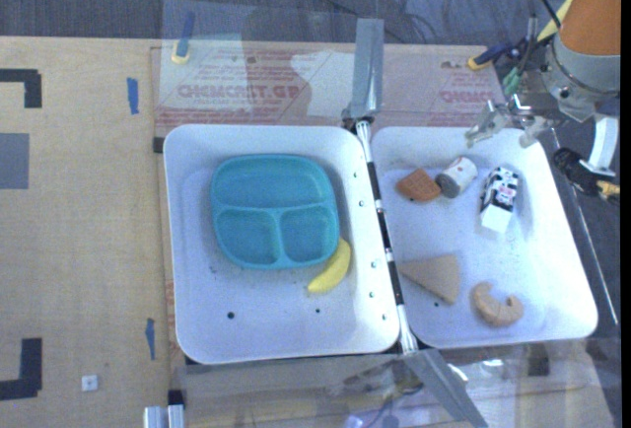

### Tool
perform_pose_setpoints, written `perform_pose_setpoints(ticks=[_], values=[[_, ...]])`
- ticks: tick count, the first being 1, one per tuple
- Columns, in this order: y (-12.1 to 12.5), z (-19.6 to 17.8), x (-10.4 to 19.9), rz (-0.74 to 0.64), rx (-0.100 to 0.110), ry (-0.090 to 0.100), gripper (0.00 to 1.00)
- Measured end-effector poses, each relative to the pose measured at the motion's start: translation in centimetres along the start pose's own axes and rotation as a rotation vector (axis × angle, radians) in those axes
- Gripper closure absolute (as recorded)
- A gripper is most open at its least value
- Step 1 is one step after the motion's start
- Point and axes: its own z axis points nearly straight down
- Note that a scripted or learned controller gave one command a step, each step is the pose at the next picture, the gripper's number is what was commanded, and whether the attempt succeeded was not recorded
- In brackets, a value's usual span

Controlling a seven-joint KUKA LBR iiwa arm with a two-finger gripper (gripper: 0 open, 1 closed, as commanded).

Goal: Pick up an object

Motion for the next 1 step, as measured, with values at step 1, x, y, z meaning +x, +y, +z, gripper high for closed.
perform_pose_setpoints(ticks=[1], values=[[0.72,14.05,2.67,-0.069,-0.014,-0.004,0.0]])
